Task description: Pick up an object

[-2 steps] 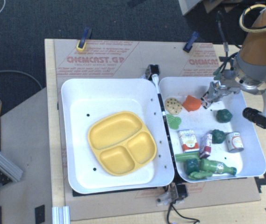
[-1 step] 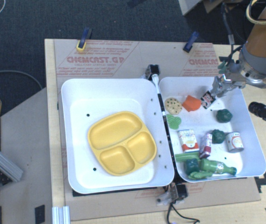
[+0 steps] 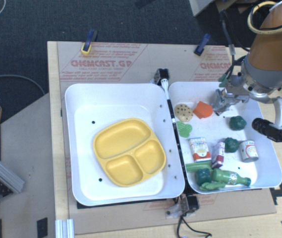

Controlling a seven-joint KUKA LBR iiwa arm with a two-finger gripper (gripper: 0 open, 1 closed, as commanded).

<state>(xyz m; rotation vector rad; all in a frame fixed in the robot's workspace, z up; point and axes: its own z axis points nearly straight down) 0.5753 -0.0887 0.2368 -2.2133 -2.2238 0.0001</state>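
Note:
The right bin [image 3: 274, 165] holds small toy foods: an orange block [image 3: 202, 110], a round cookie [image 3: 182, 111], a green leaf piece [image 3: 184, 129], a small carton [image 3: 198, 148], a dark sachet [image 3: 218, 154], two dark green lumps [image 3: 238, 123] [image 3: 231, 144], a tin can [image 3: 249, 150] and a green bottle [image 3: 229, 177]. My gripper [image 3: 222, 103] hangs low over the bin's back part, just right of the orange block. Nothing shows between its fingers.
The left bin [image 3: 76, 133] holds a yellow divided plate [image 3: 129, 151]. A black clip [image 3: 161, 76] sits at the back where the bins meet. Blue clamps [image 3: 88, 41] [image 3: 202, 44] pin the cardboard sheet under the bins. A black part on the arm [image 3: 267, 128] sticks out over the right bin's right side.

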